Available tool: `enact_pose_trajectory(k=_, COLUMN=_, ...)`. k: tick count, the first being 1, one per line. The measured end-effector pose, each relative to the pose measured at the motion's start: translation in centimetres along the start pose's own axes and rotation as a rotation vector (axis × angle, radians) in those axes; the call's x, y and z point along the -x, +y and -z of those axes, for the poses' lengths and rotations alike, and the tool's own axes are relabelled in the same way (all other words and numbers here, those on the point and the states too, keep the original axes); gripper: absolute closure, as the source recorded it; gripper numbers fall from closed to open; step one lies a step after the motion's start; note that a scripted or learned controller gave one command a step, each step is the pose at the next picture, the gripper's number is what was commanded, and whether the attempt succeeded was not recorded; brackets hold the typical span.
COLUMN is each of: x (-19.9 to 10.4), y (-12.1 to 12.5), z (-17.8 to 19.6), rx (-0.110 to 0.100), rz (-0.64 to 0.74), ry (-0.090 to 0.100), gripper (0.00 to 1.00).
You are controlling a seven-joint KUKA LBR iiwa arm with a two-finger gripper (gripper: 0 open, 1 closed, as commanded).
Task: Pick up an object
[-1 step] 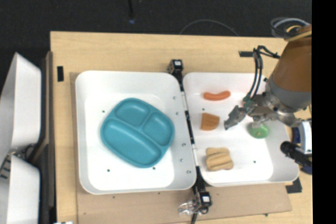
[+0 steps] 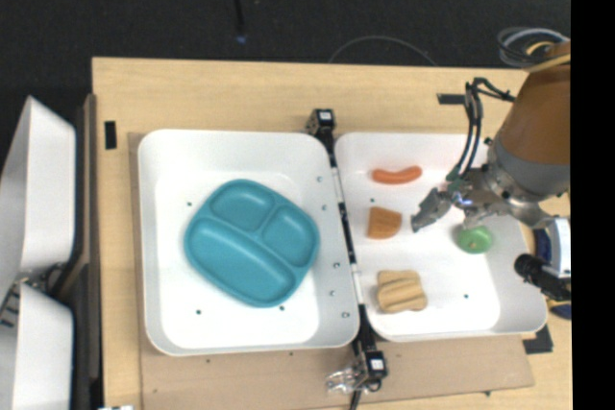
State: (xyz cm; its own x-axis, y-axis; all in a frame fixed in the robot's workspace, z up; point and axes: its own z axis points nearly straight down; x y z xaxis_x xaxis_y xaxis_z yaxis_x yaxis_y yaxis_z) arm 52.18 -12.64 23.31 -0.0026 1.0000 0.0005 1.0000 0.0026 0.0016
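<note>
A wooden counter (image 2: 231, 96) carries two shallow white bins side by side. The left bin (image 2: 168, 302) holds a teal divided plate (image 2: 252, 242), lying flat near the bin's middle with its compartments facing up.

The right bin (image 2: 432, 326) holds four small things. An orange-red toy sausage (image 2: 396, 175) lies near the bin's far edge. A brown wedge-shaped piece (image 2: 383, 223) sits closer to the bin's left wall, about halfway along it. A tan bread-like block (image 2: 400, 291) rests near the bin's near edge. A small green round object (image 2: 473, 239) lies toward the bin's right side.

The arm, grey with an orange band (image 2: 540, 115), comes in over the right bin's right edge. The gripper (image 2: 444, 206) hangs above the bin floor between the brown wedge and the green object, just beside the green one. Nothing shows between the jaws, and whether they stand apart or together cannot be told from here.
</note>
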Motion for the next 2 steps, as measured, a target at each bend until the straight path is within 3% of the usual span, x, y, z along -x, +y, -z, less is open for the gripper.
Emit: enact_pose_trajectory(k=2, x=1.2, y=1.0, z=-10.3, rx=-0.005, rz=-0.005, ry=-0.003, gripper=0.00)
